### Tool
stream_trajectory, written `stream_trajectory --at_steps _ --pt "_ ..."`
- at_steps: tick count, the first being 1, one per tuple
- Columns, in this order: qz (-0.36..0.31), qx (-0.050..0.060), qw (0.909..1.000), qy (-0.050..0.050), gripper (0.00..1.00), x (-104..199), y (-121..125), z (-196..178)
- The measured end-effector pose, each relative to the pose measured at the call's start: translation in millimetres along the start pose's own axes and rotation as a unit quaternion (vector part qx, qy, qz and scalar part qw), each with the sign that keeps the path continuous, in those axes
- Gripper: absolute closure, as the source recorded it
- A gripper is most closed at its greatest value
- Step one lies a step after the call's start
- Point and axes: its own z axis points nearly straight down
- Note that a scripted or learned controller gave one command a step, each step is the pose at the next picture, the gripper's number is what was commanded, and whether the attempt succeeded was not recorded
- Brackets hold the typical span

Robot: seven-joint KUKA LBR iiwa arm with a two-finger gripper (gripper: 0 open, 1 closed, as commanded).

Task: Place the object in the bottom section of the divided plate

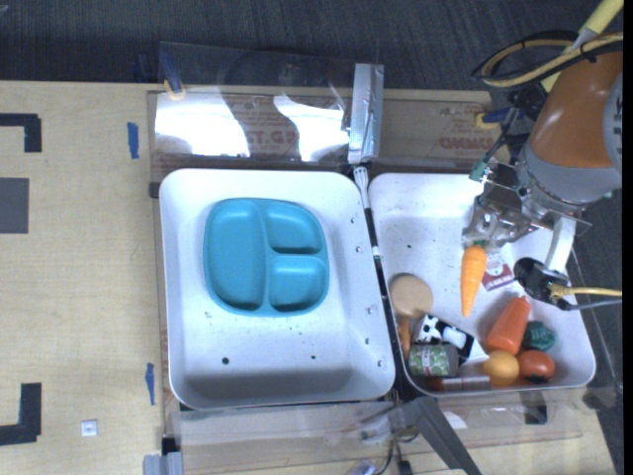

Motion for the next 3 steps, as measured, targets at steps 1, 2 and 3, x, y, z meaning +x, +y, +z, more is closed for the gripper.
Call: stream_trajectory --at_steps 1,2,3 --pt "0.214 0.001 0.9768 0.0 1.0 82 29 -1" --pt "0.411 0.0 0.9117 0.0 1.0 87 78 -40" --pt "0.476 0.0 0.8797 0.003 1.0 146 35 -61"
